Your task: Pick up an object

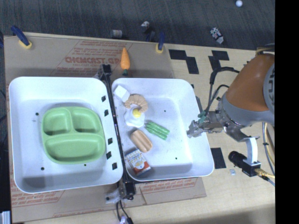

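The left bin [18,125] holds a green tray [72,134]; the right bin [187,92] holds my targets, crowded at its left side: hot dog [141,140], green beans [157,129], fried egg [135,118], small carton [137,162]. My gripper [194,129] sits over that bin's right rim, and at this angle I cannot tell its state. Crowding could make me nudge neighbours or clip the rim.

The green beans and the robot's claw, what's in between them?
In the camera view, bare white bin floor and the bin's right rim lie between the green beans and the gripper. Nothing else sits there.
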Robot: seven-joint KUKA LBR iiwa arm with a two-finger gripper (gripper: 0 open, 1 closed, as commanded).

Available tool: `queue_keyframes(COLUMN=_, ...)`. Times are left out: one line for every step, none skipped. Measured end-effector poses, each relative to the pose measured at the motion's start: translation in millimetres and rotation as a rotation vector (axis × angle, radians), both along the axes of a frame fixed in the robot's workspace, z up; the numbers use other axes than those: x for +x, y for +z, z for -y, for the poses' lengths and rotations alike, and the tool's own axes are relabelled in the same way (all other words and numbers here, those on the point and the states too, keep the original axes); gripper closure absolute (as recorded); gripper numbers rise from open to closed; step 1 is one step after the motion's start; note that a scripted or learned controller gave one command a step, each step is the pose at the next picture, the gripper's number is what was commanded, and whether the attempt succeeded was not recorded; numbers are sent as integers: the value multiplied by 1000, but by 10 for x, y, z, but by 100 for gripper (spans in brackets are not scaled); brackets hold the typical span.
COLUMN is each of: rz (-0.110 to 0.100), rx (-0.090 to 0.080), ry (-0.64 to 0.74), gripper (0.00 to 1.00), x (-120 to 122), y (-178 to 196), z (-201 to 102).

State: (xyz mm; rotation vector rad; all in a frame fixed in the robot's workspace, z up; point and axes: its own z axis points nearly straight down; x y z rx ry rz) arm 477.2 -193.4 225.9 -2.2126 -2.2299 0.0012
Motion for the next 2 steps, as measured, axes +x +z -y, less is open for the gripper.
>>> queue_keyframes(rz=2, rx=0, ry=-2, gripper=100, x=422, y=287, z=-133)
queue_keyframes(rz=-1, rx=0, ry=-1, gripper=100, x=822, y=-36, z=-215)
